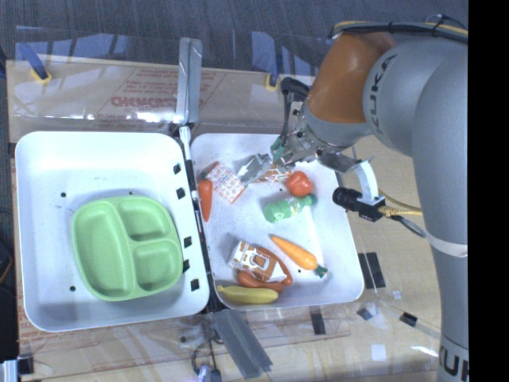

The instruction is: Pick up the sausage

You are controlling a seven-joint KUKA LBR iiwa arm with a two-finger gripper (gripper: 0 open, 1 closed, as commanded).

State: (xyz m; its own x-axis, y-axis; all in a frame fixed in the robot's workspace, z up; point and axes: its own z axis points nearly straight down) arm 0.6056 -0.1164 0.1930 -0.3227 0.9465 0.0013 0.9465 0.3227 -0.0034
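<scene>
Where the sausage lies: we find the sausage, a reddish curved piece, in the right bin near its front edge, partly covered.
Cover on it: a printed orange and white packet rests across its top, so we see only its lower curve.
Front neighbour: a banana lies just in front of it, close against it, along the bin's front wall.
Right neighbour: a carrot lies at a slant just beside the packet, its green end pointing toward the front right corner.
Middle of the bin: a green toy lies on its side, with a red tomato just behind it.
Left side of the bin: an orange-red pepper lies along the left wall, and a red and white wrapper sits beside it.
Gripper position: the gripper is low over the rear part of the right bin, well apart from the sausage, near the wrapper and next to a small orange and white pack.
Gripper state: we cannot tell whether it is open or closed; we see nothing clearly held in it.
Arm: the grey arm reaches in from the right.
Left bin: the left bin holds a green divided plate with three compartments.
</scene>
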